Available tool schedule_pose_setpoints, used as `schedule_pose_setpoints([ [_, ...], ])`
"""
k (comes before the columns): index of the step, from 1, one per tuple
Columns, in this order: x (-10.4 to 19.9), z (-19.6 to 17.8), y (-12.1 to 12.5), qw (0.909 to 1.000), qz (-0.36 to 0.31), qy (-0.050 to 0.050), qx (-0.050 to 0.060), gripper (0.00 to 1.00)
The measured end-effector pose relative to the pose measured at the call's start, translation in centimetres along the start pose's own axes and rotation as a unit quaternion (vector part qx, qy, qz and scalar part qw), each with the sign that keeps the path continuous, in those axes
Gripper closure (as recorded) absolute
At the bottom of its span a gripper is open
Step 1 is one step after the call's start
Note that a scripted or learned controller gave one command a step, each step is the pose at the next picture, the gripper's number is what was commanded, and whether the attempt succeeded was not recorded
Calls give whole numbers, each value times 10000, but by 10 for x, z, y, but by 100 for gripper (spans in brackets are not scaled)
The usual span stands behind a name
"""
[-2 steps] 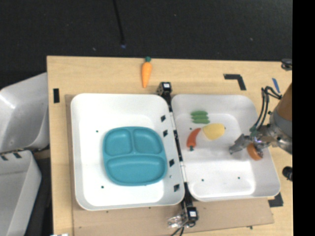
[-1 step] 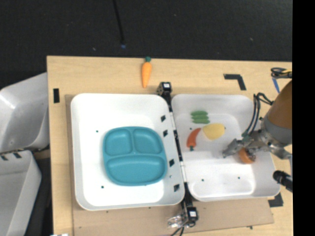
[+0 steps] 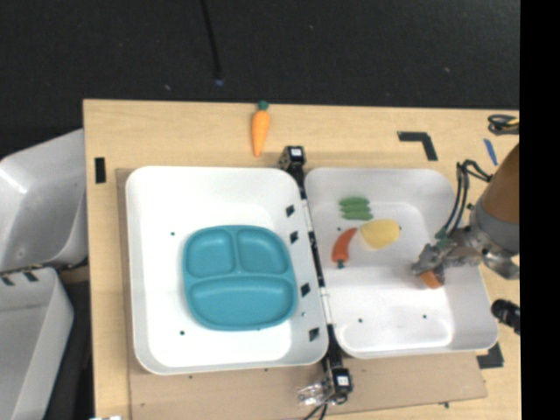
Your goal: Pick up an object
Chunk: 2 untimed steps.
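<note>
Low at bottom centre of the frame, tangled wires with a small black connector (image 3: 325, 394) on the light wooden tabletop (image 3: 105, 138). Up and to the right, grey two-finger gripper (image 3: 435, 263) down inside the right-hand shallow white bin (image 3: 394, 346), directly over a small orange piece (image 3: 431, 278) at mid-right. Cannot tell whether jaws are apart, together or clamped: too dark and blurred.

Probably best to centre over the orange piece, close squarely, then lift straight up, clear of the bin wall. Other candidates just left: yellow rounded toy fruit (image 3: 381, 233), red-orange pepper-shaped toy (image 3: 343, 245), green ridged toy (image 3: 355, 207).

Arm cut off at the right of the frame. Orange piece partly covered, shape unclear.
</note>
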<state>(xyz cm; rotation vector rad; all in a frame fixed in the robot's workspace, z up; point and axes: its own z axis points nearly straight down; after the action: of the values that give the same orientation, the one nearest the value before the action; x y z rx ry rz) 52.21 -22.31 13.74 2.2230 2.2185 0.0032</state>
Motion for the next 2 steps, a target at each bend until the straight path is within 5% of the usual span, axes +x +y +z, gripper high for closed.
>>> schedule_pose_setpoints([
  [2,-1,-94,11,10000,-25,-18,-17,100],
])
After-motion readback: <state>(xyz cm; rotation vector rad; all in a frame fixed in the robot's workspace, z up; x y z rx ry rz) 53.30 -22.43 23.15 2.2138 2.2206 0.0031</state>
